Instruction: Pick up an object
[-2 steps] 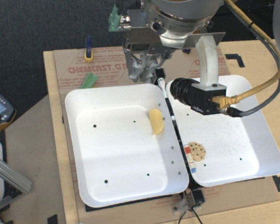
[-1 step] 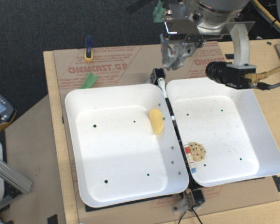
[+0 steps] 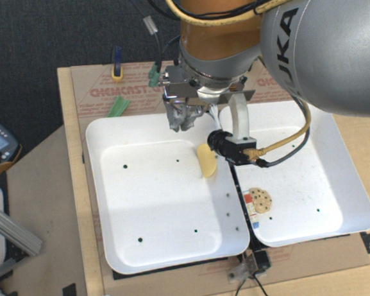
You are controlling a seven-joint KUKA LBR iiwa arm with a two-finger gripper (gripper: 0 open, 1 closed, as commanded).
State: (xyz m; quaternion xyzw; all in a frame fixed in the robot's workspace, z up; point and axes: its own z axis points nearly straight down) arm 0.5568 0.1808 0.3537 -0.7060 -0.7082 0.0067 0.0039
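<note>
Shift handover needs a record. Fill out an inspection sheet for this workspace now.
Surface: two white bins, left bin and right bin, on cardboard.
Job's things: yellow piece in left bin near the divide; cookie card in right bin.
Clutter: green clip and blue-yellow clamp on the cardboard.
Grippers: gripper above left bin's far edge, holding nothing visible.
Cables: tan cable over right bin.
Surroundings: dark floor.

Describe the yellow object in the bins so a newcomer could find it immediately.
Start at the left white bin and follow its right wall toward the far end. The pale yellow piece lies there, below the gripper. The other item, a speckled round piece, lies in the right bin.
</note>
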